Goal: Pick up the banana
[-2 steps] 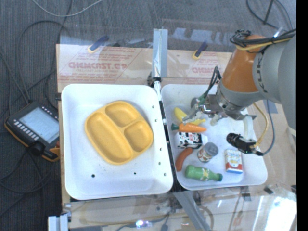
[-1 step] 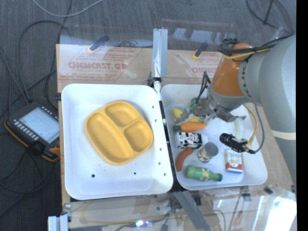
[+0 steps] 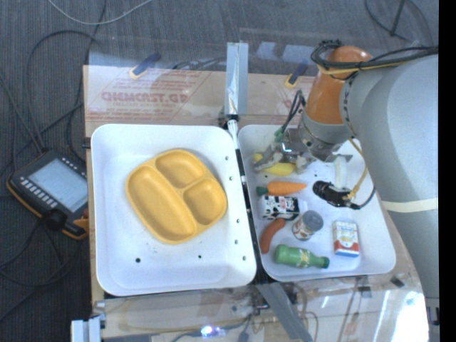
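Note:
The banana (image 3: 281, 168) is yellow and lies in the upper left part of the right bin (image 3: 377, 258). Only part of it shows, because my gripper (image 3: 272, 155) is low over its upper left end and covers that end. The grey arm with its orange band (image 3: 329, 98) comes down to it from the upper right.
In the right bin, below the banana, lie an orange carrot (image 3: 285, 188), a black-and-white cow-patterned toy (image 3: 279, 206), a reddish sausage (image 3: 267, 235), a can (image 3: 308, 225), a green bottle (image 3: 301, 256) and a red-and-white box (image 3: 345, 237). A yellow divided plate (image 3: 177, 193) sits in the left bin (image 3: 114, 262).

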Controlling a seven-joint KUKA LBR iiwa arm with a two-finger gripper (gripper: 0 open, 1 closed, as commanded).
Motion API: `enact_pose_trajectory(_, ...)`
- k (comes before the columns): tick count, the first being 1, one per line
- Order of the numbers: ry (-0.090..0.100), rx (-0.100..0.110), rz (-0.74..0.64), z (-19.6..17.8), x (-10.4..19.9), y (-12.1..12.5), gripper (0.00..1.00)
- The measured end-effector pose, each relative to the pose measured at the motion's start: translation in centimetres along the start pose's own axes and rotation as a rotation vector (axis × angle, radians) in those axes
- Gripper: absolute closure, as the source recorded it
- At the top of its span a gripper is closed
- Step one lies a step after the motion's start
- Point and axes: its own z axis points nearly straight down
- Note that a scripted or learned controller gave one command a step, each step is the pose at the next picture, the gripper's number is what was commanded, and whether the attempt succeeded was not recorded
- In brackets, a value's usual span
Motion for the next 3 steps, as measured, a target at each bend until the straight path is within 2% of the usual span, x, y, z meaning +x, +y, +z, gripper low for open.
enact_pose_trajectory(1,0.000,0.000,0.000,0.0,0.0,0.0,0.00)
enact_pose_trajectory(2,-0.002,0.002,0.000,-0.8,-0.1,-0.1,1.00)
enact_pose_trajectory(3,-0.004,-0.013,-0.190,-9.6,6.3,1.9,1.00)
